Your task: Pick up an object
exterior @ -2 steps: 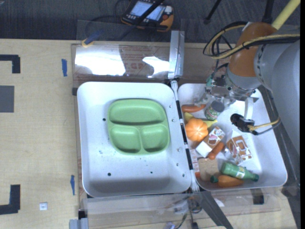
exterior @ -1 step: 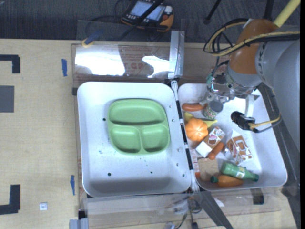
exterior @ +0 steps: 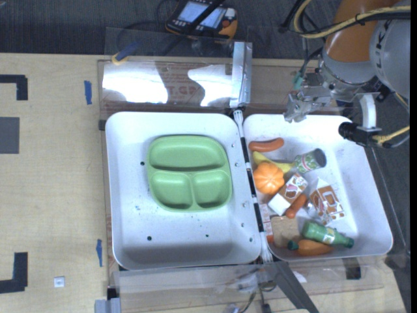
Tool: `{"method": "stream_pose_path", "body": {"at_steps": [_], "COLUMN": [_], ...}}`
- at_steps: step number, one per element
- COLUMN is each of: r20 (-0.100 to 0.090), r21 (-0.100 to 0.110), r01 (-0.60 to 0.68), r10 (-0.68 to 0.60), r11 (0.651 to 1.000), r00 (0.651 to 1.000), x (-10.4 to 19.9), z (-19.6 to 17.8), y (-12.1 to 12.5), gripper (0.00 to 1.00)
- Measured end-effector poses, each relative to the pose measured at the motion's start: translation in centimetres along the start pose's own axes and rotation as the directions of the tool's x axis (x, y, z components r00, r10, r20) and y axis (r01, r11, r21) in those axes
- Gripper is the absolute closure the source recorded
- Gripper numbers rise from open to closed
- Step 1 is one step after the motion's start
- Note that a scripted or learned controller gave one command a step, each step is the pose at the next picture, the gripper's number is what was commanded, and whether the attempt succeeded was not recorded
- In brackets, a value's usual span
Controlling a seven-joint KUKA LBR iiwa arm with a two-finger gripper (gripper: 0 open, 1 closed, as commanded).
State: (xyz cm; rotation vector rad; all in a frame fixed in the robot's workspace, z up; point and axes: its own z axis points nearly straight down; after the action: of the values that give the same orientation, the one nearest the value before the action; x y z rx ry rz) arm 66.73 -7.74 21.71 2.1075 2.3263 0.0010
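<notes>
Nearest to where I stood, along the front wall of the right-hand shallow white bin (exterior: 373,194), a green plastic bottle with a white label (exterior: 328,234) lay on its side, touching a small orange toy carrot (exterior: 311,246) that rested just in front of it. A little further in sat a flat red-and-white printed packet (exterior: 326,201), and beside it a small white block (exterior: 279,204) next to a red-and-white carton (exterior: 295,186). A round orange toy pumpkin (exterior: 268,177) stood against the bin's left wall, with a yellow toy banana (exterior: 270,161) just behind it and a dark green can (exterior: 311,160) tipped over nearby. Furthest back among the objects lay a reddish-orange toy sausage (exterior: 266,145). In the left-hand white bin (exterior: 124,194) lay a pale green three-compartment plastic tray (exterior: 189,171). Beyond it all, the grey two-finger gripper (exterior: 298,109) hung above the far rim of the right bin, apart from every object, with nothing between its fingers; whether the jaws were spread or pressed together I could not tell.
</notes>
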Motion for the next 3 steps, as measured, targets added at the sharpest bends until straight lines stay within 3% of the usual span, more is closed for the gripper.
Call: {"method": "stream_pose_path", "body": {"at_steps": [1,2,3], "r20": [0.001,0.003,0.004], "r21": [-0.003,-0.004,-0.004], "r01": [0.224,0.369,0.434], "r10": [-0.224,-0.369,-0.434], "r11": [0.975,0.929,0.901], "r00": [0.975,0.929,0.901], "x": [-5.8,-12.2,-14.5], "z": [13.0,13.1,13.0], "y": [-4.8,-1.2,-1.3], "gripper": [1.00,1.00,1.00]}}
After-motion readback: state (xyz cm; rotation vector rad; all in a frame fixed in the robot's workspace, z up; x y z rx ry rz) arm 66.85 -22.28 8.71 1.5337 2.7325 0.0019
